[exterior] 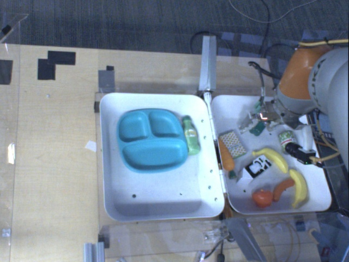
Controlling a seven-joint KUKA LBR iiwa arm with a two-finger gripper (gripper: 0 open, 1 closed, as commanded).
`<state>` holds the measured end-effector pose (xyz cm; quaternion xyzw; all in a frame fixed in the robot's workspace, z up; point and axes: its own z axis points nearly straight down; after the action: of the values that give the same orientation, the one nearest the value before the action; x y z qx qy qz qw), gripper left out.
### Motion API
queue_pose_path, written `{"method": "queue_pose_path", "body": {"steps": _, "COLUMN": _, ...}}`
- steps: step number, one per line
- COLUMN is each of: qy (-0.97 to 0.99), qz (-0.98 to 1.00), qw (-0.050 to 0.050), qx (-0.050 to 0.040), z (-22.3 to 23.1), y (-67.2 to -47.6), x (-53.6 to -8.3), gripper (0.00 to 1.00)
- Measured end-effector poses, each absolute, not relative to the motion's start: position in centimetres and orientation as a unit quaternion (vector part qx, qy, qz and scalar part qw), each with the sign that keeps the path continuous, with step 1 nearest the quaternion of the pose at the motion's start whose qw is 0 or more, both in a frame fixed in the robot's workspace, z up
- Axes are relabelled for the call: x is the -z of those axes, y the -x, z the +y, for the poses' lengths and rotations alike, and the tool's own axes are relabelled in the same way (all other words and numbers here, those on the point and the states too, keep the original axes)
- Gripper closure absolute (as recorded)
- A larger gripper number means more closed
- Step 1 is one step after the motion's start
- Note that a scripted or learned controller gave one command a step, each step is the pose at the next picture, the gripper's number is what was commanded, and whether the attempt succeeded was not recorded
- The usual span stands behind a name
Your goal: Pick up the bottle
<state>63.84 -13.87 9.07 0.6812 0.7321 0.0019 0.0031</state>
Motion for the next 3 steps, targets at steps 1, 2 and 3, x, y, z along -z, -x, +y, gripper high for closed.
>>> {"method": "queue_pose_path", "body": {"steps": 1, "qy": -0.616, "qz": 0.788, "qw": 0.005, "qx": -0.0021, "z": -17.6, "y": -66.6, "x": -8.8, "gripper": 0.00}}
{"method": "queue_pose_path", "body": {"steps": 2, "qy": -0.614, "qz": 0.790, "qw": 0.010, "qx": -0.0042, "z": -17.5, "y": -67.0, "x": -10.4, "gripper": 1.00}}
{"method": "queue_pose_path", "body": {"steps": 3, "qy": -0.756, "qz": 0.654, "qw": 0.007, "qx": -0.0079, "z": -10.4, "y": -63.2, "x": -9.5, "gripper": 1.00}}
